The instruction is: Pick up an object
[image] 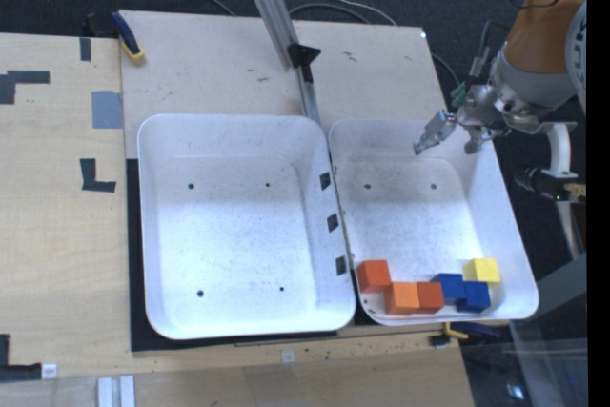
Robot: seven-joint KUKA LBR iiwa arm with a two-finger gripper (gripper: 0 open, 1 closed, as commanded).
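Several small blocks lie bunched at the near edge of the right bin (429, 195): an orange-red block (374, 274), an orange block (405, 296), a blue block (456, 289) and a yellow block (482, 271) resting on the blue one's right side. My gripper (446, 137) hovers over the far right corner of that bin, well away from the blocks. Its two fingers stand apart, open, with nothing between them.
The left bin (233, 224) sits beside the right one, with a raised rim between them. A slanted metal rail (272, 10) crosses the bench behind the bins. Cables trail along the dark floor at the back.
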